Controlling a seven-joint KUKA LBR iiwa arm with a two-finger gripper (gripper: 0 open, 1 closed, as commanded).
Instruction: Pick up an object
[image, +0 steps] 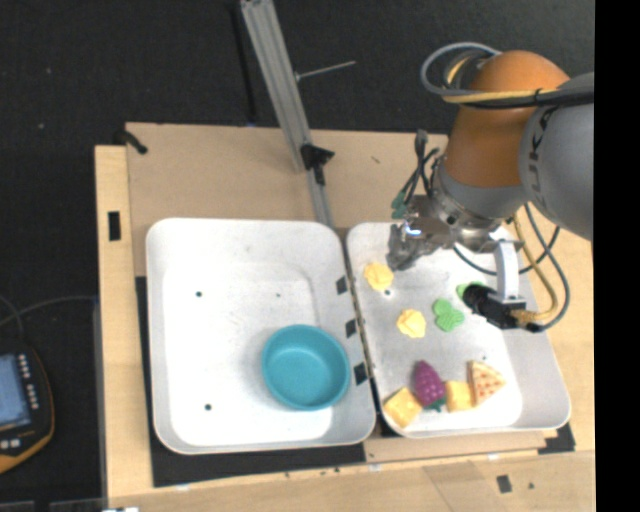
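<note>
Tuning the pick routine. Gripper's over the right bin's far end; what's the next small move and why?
Probably a short descent toward the nearest yellow piece. The gripper sits just up and right of it in the camera view, with nothing visibly held. The other toys cluster farther down the right bin, so this piece looks the easiest target.

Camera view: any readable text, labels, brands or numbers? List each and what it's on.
None readable.
Handheld device at the left edge: lit screen, contents too small and blurred to read.
Bins, toys and blue bowl: no markings visible.
</note>
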